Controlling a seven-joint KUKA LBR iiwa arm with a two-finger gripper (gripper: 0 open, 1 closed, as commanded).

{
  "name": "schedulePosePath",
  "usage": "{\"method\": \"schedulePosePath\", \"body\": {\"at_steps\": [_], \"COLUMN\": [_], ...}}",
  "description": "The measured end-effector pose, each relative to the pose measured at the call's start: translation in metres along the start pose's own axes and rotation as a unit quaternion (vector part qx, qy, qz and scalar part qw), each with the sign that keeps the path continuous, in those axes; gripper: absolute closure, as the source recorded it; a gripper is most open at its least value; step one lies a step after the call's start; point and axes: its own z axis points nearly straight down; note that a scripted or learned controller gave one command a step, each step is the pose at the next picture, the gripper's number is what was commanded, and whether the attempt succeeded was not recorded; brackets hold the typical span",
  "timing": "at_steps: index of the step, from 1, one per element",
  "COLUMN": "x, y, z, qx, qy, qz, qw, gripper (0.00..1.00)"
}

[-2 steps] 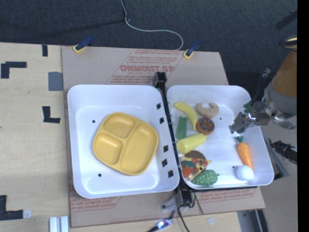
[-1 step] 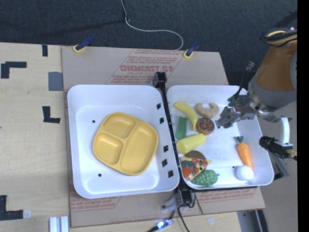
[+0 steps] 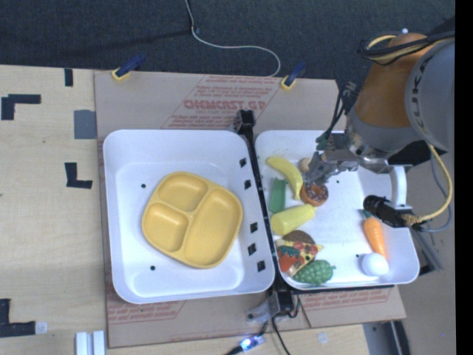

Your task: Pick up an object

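The right bin (image 3: 336,231) holds several toy foods: a yellow banana (image 3: 285,171), a green piece (image 3: 278,195), a pale yellow piece (image 3: 292,217), a pizza slice (image 3: 297,251), a green bumpy piece (image 3: 315,273), an orange carrot (image 3: 375,234), a white egg (image 3: 374,265) and a small round brown-red item (image 3: 315,194). My gripper (image 3: 319,174) hangs low over the bin's upper left part, directly above the round brown-red item and just right of the banana. Whether it touches the item is unclear.
The left bin (image 3: 126,198) holds a yellow divided plate (image 3: 193,219). A black divider (image 3: 255,191) runs between the bins. The grey arm with its orange band (image 3: 392,87) comes in from the upper right. A white cable (image 3: 222,43) lies on the dark surface behind.
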Motion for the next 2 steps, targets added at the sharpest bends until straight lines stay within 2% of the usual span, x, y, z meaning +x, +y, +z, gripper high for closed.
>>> {"method": "schedulePosePath", "body": {"at_steps": [2], "x": [0.082], "y": [0.042], "z": [0.0], "qx": [-0.001], "qy": [0.001], "qz": [0.0], "qw": [1.0], "gripper": [1.0]}}
